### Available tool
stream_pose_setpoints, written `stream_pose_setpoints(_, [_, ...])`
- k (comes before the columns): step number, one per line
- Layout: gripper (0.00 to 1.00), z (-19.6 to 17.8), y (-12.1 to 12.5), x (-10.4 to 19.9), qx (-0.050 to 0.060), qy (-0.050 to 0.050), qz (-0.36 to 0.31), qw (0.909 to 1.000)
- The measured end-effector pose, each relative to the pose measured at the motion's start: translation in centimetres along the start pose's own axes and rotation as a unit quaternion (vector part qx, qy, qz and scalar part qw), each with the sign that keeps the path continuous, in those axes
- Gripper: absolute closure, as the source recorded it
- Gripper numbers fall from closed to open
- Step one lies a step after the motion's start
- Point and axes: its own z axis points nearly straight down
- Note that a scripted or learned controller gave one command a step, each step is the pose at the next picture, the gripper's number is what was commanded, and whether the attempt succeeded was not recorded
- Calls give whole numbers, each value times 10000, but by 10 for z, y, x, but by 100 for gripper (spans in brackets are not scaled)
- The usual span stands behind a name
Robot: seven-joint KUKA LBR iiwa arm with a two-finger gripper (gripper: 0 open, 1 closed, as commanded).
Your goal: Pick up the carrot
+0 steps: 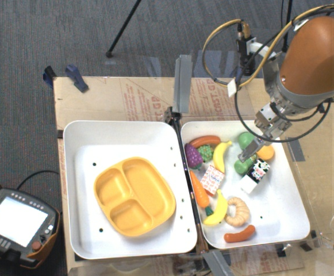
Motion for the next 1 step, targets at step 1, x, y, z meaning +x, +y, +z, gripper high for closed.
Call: stream_pose_setpoints(1, [0,60,-31,-34,-17,-15,-2914,9566])
